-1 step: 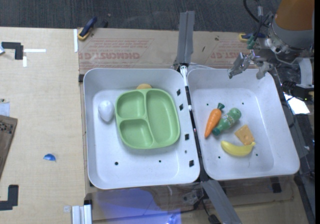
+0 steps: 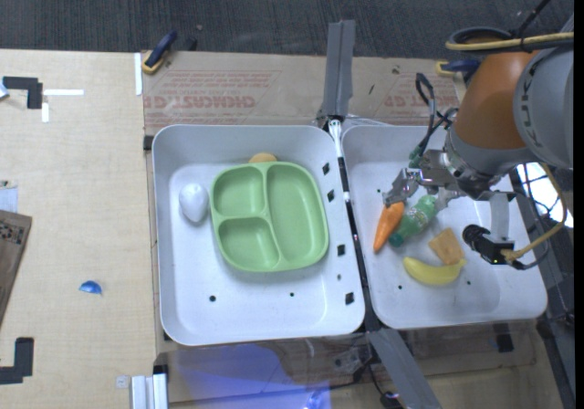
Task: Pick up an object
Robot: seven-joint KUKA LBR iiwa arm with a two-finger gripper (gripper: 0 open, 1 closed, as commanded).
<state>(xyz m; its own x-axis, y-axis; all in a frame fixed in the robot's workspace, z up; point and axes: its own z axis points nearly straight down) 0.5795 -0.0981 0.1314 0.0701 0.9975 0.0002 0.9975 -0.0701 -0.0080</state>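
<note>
Nearest your viewpoint among the right bin's contents is the curved yellow plastic banana (image 2: 432, 271), lying on the floor of the shallow white right-hand bin (image 2: 511, 307) with its ends turned up toward the far side. Just beyond it sits a small tan bread-like block (image 2: 446, 246), touching or nearly touching the banana's upper edge.

Look next at the orange toy carrot (image 2: 388, 226): its long axis runs steeply, blunt top toward the far side and tip pointing back toward you and slightly left. Pressed against its right flank is a pale green translucent bottle-like object (image 2: 415, 218), lying on a similar slant.

Your end effector (image 2: 409, 183) hangs directly over the upper ends of these two, at the carrot's blunt top, so the nearest candidate lies just below and a little left of it. Whether its fingers are spread or pressed together you cannot tell from this angle; nothing is visibly pinched between them.

You would judge the carrot the likeliest target, and a grip across its narrow width, square to that slanted axis, the sensible approach, though the bottle crowding it may interfere.

Further out, the neighbouring left bin (image 2: 173, 243) holds a light green three-compartment plastic tray (image 2: 270, 215) and a small white rounded object (image 2: 192, 202).
</note>
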